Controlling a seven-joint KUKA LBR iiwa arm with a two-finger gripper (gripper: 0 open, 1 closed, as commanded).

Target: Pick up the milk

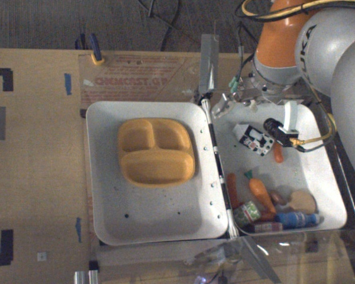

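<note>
While the milk (252, 139) lies loose in the far part of the right bin (319, 176), the tool (241, 97) hangs just beyond it at the far rim, its state hidden from me, so the pick seems not yet begun.

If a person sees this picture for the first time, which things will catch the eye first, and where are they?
The grey arm with its orange band fills the upper right, reaching over the right bin. In the left bin lies a yellow divided tray. A small white milk carton lies in the right bin, with a carrot and other toy food nearer the front.
</note>
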